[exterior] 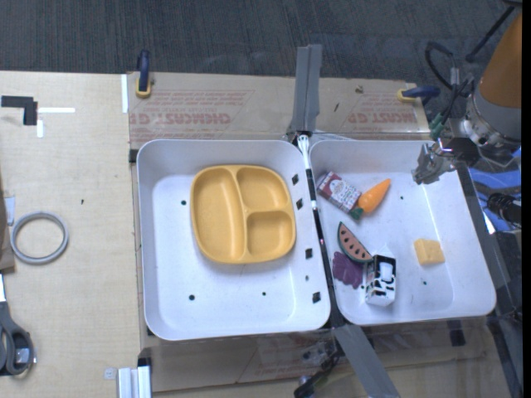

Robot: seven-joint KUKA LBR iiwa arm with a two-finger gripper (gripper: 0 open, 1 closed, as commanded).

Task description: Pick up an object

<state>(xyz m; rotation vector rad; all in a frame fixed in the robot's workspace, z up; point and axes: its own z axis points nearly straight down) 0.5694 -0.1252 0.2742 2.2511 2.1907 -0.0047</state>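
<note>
The right bin [465, 301] holds several small items. A toy carrot [373, 196] lies near its back, beside a small red and white carton [338, 191]. A watermelon slice [353, 243] and a purple piece [347, 269] lie toward the middle left, with a black and white carton [381, 279] in front of them. A yellow cheese block [429, 251] sits alone toward the right. My gripper [430, 167] hangs over the bin's back right corner, above and right of the carrot, with nothing visible between its fingers.
The left bin [166, 305] holds a yellow divided plate [243, 214]. A grey divider bar [308, 89] runs between the bins at the back. A tape roll [36, 237] and scissors [15, 348] lie on the bench at far left.
</note>
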